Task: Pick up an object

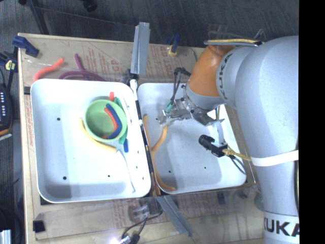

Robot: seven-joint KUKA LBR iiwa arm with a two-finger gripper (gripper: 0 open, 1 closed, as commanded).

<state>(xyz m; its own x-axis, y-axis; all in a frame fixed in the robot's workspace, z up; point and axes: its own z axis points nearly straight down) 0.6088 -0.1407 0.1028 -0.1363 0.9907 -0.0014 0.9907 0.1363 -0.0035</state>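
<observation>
**Entry: right bin, approach stage**

1. My gripper [170, 113]: low over the upper left part of the right bin [203, 179]. I cannot tell whether it is spread or closed, because the metalwork there is too tangled to read. I see nothing carried in it.
2. Orange curved strip [160, 139]: the nearest candidate for picking. It lies on the bin floor just below my gripper in the view and a little to its left, apart from it. The strip runs alongside the bin's left wall.
3. Green bowl [101, 118]: sits in the left bin [61, 182], well to my gripper's left across both bin walls. It holds red and blue curved pieces.

**Step in hand, as I judge it:** lining up over a target; no grasp is made yet.

**Next move calls for:** a short shift toward the strip, then a descent straddling its narrow width before closing.

**Edges:** the left wall stands close beside the strip, leaving little room on that side.

**Open room:** there is bare white floor below and to the right of my gripper, which is the easier side to come in from.
</observation>
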